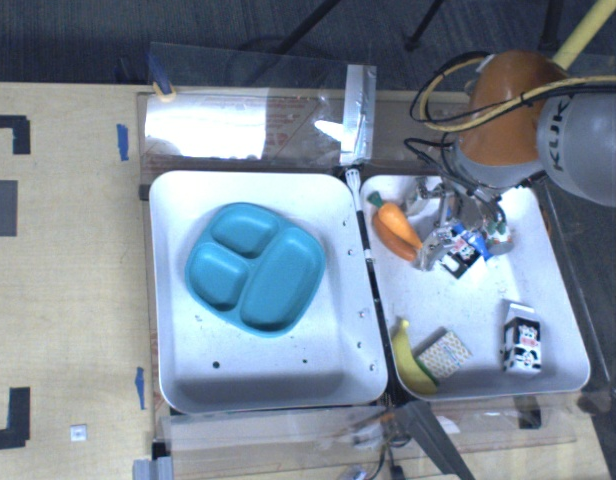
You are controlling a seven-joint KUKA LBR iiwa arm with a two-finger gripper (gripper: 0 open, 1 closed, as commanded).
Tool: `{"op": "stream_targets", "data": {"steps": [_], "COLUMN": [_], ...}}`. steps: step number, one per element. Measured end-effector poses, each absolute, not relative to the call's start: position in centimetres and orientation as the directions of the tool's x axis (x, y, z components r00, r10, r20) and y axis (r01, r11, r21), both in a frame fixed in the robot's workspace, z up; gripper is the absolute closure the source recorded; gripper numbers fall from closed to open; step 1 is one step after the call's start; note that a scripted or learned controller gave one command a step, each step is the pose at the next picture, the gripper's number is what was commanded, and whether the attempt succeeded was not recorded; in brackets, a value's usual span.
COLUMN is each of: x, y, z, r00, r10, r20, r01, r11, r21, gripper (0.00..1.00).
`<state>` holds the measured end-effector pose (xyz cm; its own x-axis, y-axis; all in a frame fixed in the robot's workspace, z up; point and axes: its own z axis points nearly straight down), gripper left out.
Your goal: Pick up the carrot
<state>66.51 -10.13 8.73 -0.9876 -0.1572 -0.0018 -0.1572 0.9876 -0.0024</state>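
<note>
A blue divided plate (255,266) is seen in the left bin (178,368). In the right bin (558,298), toward its upper left, the carrot (396,227) lies just left of the gripper (443,243). Whether the gripper is released or clenched cannot be told. The carrot could be nudged against the bin wall if the descent is made off-centre, or the banana (408,361) below disturbed.
</note>
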Motion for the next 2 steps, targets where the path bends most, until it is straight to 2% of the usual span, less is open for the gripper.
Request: {"op": "stream_targets", "data": {"steps": [2], "x": [67.01], "y": [-9.36], "z": [8.90], "r00": [-0.813], "r10": [-0.582], "r20": [-0.012], "r01": [-0.582], "r11": [0.813], "r21": [-0.008], "gripper": [0.00]}}
